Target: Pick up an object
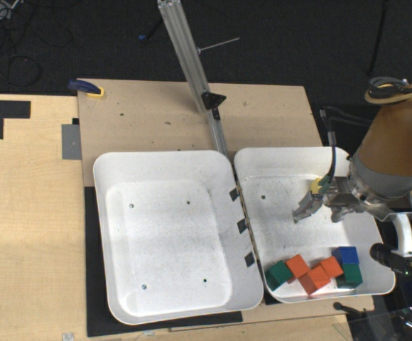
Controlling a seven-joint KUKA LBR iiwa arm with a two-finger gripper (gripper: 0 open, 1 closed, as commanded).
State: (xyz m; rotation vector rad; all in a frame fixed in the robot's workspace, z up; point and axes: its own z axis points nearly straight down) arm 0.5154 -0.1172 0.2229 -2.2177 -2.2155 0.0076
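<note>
Blocks (318, 270), orange, green and blue, cluster in the right bin's (277, 163) near corner; my end effector (321, 209) hovers above, open, gripping nothing.

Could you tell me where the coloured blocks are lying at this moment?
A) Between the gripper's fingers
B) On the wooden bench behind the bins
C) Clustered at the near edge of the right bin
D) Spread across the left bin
C: the coloured blocks sit bunched together at the near edge of the right bin, while the gripper hangs above the bin floor, farther back than the blocks.
</note>
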